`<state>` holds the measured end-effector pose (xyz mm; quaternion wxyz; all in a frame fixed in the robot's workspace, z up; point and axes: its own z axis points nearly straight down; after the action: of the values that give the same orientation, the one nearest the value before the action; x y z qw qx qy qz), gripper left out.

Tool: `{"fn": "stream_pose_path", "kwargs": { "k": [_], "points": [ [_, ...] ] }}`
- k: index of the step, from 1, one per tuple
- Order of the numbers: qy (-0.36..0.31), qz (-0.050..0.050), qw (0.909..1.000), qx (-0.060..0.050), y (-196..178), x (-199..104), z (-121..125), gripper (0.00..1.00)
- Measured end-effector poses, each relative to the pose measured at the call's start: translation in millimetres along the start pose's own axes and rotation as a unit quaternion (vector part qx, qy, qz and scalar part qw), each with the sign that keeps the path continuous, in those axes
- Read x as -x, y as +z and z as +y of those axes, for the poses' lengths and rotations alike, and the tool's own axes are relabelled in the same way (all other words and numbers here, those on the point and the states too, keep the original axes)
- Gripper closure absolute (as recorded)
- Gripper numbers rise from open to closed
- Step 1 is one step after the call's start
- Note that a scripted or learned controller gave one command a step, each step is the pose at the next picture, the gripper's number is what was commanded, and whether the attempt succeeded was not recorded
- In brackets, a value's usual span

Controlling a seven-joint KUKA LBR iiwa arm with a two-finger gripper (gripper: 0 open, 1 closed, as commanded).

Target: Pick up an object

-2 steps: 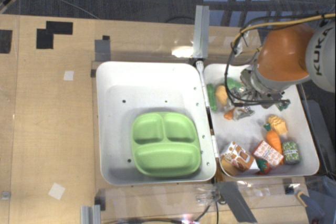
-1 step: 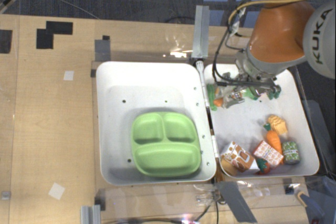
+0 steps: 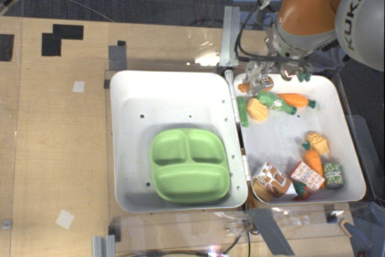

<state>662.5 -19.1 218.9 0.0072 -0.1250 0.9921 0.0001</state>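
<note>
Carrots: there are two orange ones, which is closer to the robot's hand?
The carrot near the right bin's far edge, just right of the hand. The other carrot lies by the near edge, among the small boxes.

Arm [image 3: 337,3] (upper part) cropped

A divided tray [image 3: 189,164] lay in the left bin [image 3: 129,93]. The right bin [image 3: 343,123] beside it held small items, some near its back, others along its front.

Grey KUKA-lettered arm [image 3: 361,15], orange band, black cables.
</note>
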Motion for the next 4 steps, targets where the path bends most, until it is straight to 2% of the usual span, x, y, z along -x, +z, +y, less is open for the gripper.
{"fn": "stream_pose_path", "kwargs": {
  "k": [3,4],
  "points": [
    [-0.003,-0.017,0.9998,-0.003,-41,8,2,1.00],
    [0.105,0.001,0.9945,0.000,-76,17,31,1.00]
  ]
}}
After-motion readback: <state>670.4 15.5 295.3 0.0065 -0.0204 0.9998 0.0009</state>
